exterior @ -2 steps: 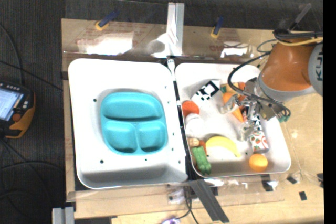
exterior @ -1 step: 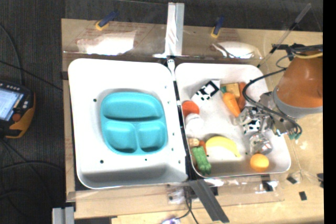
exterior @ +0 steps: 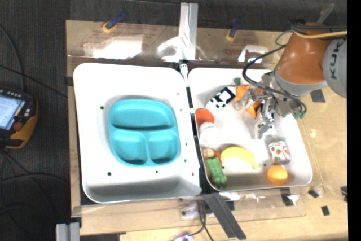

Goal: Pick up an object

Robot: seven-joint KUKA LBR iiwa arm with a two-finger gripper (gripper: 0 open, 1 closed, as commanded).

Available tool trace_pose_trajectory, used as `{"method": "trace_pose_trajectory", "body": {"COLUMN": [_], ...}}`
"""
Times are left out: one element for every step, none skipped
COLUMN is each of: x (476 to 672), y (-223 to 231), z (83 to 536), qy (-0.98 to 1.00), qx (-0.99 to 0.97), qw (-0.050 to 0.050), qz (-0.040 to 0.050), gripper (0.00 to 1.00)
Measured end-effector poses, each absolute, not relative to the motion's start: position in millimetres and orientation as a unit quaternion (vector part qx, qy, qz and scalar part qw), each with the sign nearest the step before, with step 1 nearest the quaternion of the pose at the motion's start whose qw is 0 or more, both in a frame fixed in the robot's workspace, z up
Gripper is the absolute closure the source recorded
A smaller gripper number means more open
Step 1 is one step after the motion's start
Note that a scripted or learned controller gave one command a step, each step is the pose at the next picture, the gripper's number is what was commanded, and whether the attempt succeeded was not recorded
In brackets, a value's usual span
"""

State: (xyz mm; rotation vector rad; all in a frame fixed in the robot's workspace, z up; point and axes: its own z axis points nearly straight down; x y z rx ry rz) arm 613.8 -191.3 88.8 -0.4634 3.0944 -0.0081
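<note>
Arm parked over the right bin (exterior: 302,147)
Gripper (exterior: 264,121) hangs at the bin's 1 o'clock, banana (exterior: 238,157) at 6; can't tell about its grip.

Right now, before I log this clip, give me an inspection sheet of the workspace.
Surface: wooden bench bearing left bin and right bin side by side.
Job's things: in the right bin, banana, orange, green toy, red-and-white cube, red-capped white item, black-and-white tag.
Clutter: teal divided tray in the left bin.
Gripper: gripper low over the right bin's middle; finger state unclear.
Cables: black cables looping by the wrist.
Surroundings: dark floor, handheld pendant at left, clamps on the back edge.
</note>
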Motion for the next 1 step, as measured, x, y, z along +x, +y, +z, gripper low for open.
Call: {"method": "trace_pose_trajectory", "body": {"x": [657.0], "y": [-150.1], "z": [88.2], "qy": [0.996], "qx": [-0.088], "qw": [0.006], "qz": [-0.0010], "gripper": [0.00]}}
